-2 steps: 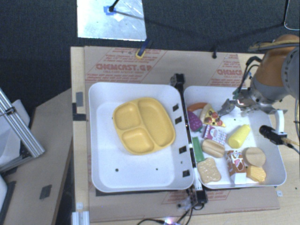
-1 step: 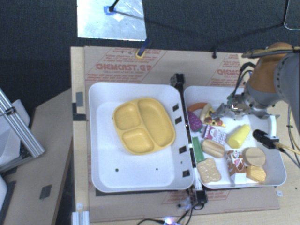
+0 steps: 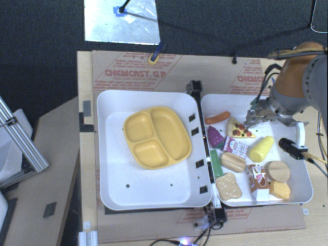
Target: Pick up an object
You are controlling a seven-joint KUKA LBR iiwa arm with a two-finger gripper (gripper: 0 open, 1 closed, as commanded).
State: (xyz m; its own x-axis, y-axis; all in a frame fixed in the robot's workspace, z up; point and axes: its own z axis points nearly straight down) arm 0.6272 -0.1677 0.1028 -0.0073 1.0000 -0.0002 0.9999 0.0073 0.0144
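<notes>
The right bin (image 3: 302, 186) holds several toy foods: a red sausage (image 3: 218, 118), a pizza slice (image 3: 240, 130), a purple piece (image 3: 214, 137), a pink packet (image 3: 236, 147), a yellow piece (image 3: 261, 148), a hot-dog bun (image 3: 233, 162), a toast slice (image 3: 228, 186), a round tan piece (image 3: 279, 171) and an orange cracker (image 3: 280, 190). My gripper (image 3: 254, 115) hangs low over the bin's back part, just right of the pizza slice. Nothing shows between its fingers.
The left bin (image 3: 110, 183) carries a yellow divided plate (image 3: 156, 136). A black divider (image 3: 201, 137) runs between the bins. The arm (image 3: 300, 81) comes in from the right above the right bin. A metal sheet (image 3: 122, 14) lies behind the bench.
</notes>
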